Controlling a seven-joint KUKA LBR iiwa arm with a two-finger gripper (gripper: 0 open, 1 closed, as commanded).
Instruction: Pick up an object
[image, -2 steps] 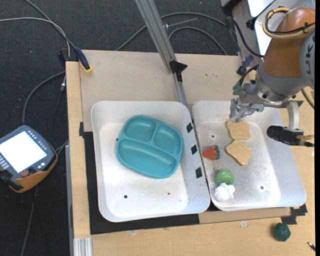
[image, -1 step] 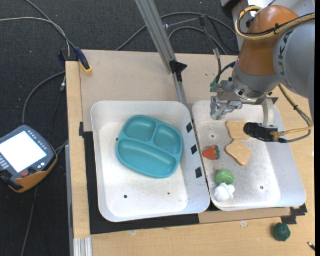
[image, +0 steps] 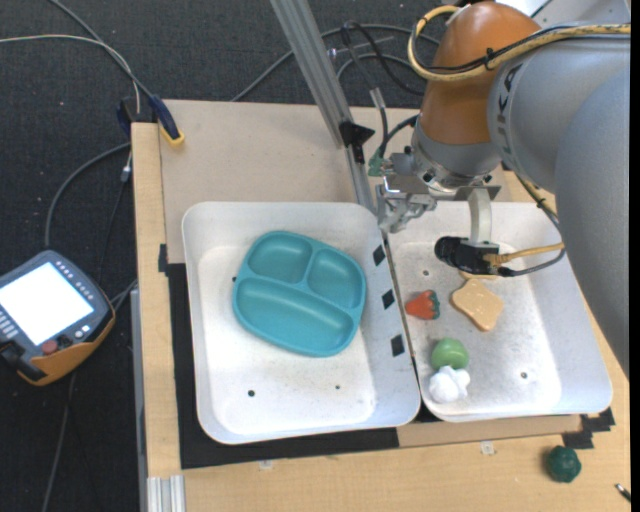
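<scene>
Gripper (image: 403, 212) hangs over the far-left corner of the right bin (image: 545, 340), just beside the wall it shares with the left bin (image: 290, 390). Whether it is apart or together, cannot tell from here; nothing visibly carried in it. All four loose pieces lie in the right bin, on the near side of the gripper. Closest is a small red toy (image: 424, 305), glossy, with a green tip, fruit-like, hard by the dividing wall and almost straight toward the near rim from the gripper. Its long axis runs roughly across the bin. Just beside it, toward the arm's side, is a tan slab (image: 478, 303), flat and toast-shaped, matte, lying at a slant. Nearer the front rim is a smooth green ball (image: 450, 352), touching or nearly touching a knobbly white lump (image: 450, 384). Judgement: the red toy is the shortest reach, but the wall beside it leaves little room on that side, and the ball looks liable to roll. The left bin holds a teal plate (image: 300, 292), hard plastic with three compartments, well apart from the gripper.
</scene>
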